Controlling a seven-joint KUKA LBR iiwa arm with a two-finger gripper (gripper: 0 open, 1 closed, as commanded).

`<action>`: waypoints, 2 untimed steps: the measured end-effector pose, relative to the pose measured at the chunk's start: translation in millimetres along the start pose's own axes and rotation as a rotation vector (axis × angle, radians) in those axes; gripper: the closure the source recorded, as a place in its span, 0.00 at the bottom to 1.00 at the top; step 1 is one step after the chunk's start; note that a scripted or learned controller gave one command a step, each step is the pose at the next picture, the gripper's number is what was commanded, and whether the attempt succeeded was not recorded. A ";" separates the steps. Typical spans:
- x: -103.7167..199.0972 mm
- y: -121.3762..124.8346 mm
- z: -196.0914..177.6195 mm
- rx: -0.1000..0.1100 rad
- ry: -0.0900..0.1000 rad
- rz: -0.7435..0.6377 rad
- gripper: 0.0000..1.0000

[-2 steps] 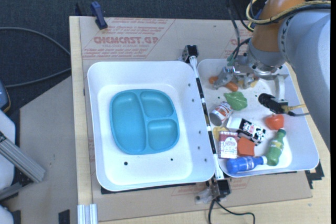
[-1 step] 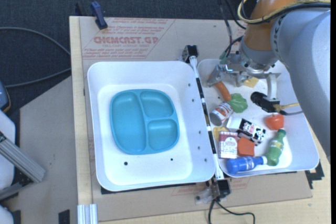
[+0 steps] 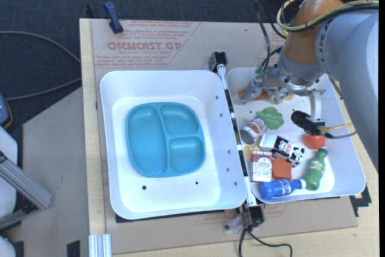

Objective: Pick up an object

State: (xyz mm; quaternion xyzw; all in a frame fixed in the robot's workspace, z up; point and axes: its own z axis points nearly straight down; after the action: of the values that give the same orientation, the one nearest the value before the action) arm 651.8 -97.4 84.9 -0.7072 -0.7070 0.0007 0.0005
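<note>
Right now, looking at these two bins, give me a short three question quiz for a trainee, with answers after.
1. True or false: the turquoise plastic divided plate lies in the left white bin.
2. Which item lies nearest the front edge of the right white bin? A) green crumpled leaf-shaped piece B) blue plastic bottle C) small red-and-white can
3. Fill in: the green plastic bottle lies to the ____ of the orange block in the camera view.

Key: 1 true. 2 B. 3 right.
</note>
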 end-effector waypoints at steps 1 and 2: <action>-4.5 11.1 3.0 0.017 0.003 -0.004 0.00; -4.1 -60.6 0.6 0.000 0.000 0.001 0.00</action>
State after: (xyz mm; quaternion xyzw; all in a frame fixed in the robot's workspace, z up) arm 591.2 -101.4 84.4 -0.7075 -0.7067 0.0005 0.0006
